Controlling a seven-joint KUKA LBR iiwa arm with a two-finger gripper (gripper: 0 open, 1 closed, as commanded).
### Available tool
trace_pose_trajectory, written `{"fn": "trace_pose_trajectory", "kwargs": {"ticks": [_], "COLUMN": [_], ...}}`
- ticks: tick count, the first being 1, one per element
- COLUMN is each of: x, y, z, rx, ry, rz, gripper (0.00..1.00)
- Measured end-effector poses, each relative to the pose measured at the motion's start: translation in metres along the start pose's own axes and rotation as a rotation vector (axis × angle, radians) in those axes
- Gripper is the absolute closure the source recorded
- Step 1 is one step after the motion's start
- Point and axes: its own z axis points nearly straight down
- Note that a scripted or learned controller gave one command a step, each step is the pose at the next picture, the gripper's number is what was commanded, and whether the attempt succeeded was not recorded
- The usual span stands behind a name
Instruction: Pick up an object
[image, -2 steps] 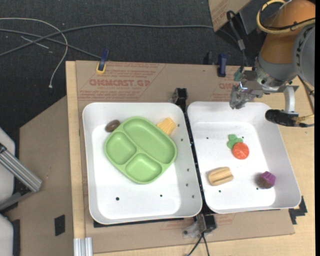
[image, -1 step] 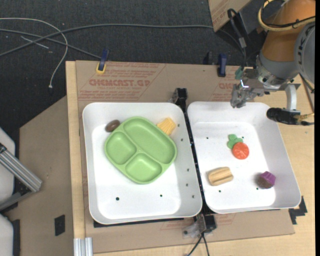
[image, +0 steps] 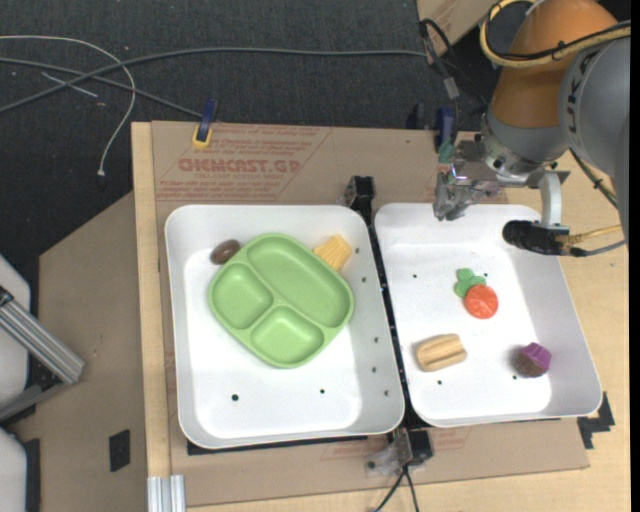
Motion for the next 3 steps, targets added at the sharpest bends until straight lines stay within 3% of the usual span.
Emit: {"fn": "trace_pose_trajectory", "kwargs": {"ticks": [3], "x": [0.148], "y": [-0.065], "z": [0.005], "rx": [0.002], "ry": [0.0], "rz": [-0.001], "gripper": [1.0]}}
